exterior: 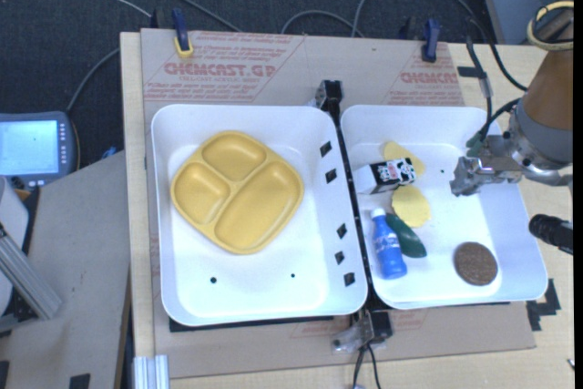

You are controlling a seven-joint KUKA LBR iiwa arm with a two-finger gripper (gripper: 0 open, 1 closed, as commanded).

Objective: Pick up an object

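Observation:
The right bin [510,287] holds several small items. A blue bottle [389,245] lies near its left wall with a dark green piece [409,239] beside it. Above them sit a yellow round piece [413,207], a black-and-white little box [393,170] and another pale yellow piece [395,150]. A brown round disc [475,263] lies toward the front right. My gripper [466,177] hangs over the bin's right half, to the right of the box and behind the disc, with nothing visibly in it.
The left bin [173,269] carries a yellow divided plate [238,191]. A black divider with clips [339,196] runs between the bins. The grey arm [547,132] comes in from the right. Blue clamps [182,39] pin the cardboard at the back.

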